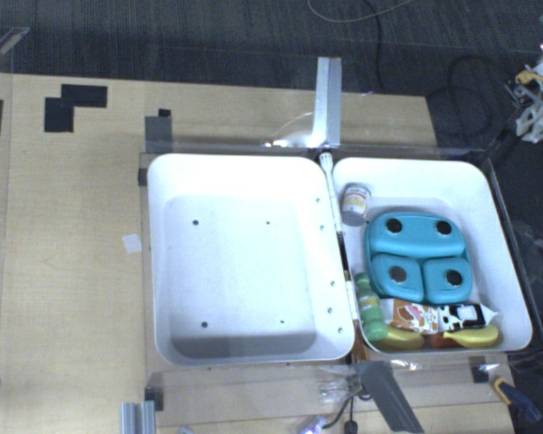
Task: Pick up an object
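Though the claw's state cannot be told, the teal tray (pixel 419 259) lies in the right bin (pixel 489 197), near a small can (pixel 354 202). Probably light, stiff and slippery, it seems best gripped by its rim.
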Robot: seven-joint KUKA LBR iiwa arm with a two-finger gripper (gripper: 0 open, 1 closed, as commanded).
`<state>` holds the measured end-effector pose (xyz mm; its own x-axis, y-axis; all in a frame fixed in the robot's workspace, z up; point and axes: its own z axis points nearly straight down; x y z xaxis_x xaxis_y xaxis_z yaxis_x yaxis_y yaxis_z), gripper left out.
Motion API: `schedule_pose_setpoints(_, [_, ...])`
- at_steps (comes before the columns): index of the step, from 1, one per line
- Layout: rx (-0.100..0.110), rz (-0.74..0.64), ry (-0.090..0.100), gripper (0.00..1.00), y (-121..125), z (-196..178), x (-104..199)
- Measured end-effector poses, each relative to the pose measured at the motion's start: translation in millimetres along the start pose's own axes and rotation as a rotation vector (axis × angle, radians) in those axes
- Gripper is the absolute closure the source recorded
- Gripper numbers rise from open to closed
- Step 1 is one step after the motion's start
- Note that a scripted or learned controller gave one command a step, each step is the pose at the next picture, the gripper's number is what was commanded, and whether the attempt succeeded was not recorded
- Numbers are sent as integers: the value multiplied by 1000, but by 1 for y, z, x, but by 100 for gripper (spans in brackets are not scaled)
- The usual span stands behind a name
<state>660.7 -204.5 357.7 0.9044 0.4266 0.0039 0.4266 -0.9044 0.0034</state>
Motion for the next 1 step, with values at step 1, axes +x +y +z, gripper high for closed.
schedule_pose_setpoints(1, [0, -59, 0, 100, -2, -42, -3])
